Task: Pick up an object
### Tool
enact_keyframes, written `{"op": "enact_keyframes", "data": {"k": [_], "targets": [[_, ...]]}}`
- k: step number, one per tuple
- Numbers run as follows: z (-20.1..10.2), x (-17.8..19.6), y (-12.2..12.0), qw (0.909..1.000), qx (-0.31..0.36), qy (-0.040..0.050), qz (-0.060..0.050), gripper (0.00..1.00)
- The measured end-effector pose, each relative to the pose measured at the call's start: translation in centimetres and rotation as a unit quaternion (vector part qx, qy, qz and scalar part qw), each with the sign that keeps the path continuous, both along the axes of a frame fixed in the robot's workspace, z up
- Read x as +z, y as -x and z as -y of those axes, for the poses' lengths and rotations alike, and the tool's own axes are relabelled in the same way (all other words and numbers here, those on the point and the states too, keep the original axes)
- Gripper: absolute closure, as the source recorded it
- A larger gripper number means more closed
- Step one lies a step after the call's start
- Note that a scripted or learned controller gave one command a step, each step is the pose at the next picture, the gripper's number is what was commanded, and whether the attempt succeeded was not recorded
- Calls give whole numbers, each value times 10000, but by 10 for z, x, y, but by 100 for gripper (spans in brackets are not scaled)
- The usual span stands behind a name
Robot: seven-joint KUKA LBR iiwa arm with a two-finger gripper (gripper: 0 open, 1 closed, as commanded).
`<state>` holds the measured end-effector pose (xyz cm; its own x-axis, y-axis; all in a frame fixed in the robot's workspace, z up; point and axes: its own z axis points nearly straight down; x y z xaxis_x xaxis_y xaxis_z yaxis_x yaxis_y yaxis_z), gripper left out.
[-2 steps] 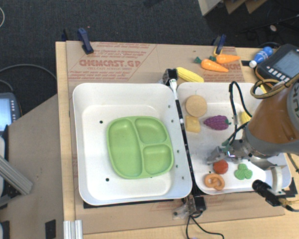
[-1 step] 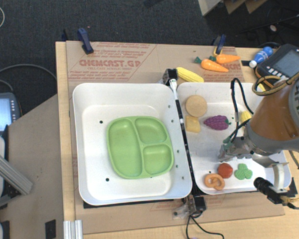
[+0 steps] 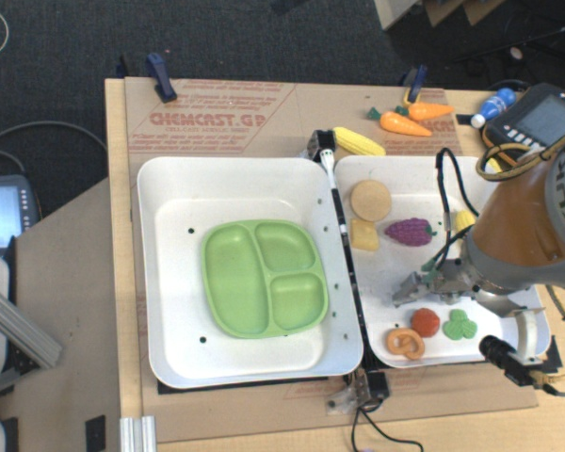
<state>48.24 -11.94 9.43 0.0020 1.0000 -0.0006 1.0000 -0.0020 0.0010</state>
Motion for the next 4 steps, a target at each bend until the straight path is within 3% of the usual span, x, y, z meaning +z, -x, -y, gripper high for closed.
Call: {"op": "enact_keyframes", "data": {"k": [1,2,3,4], "targets": [[13,-10,-38,10000,15,9,14,0],[16,-9,-100,10000,26,10,32,0],[16,1,-97,10000,20,10,19,100],[16,0,-97,10000,21,11,11,0]]}}
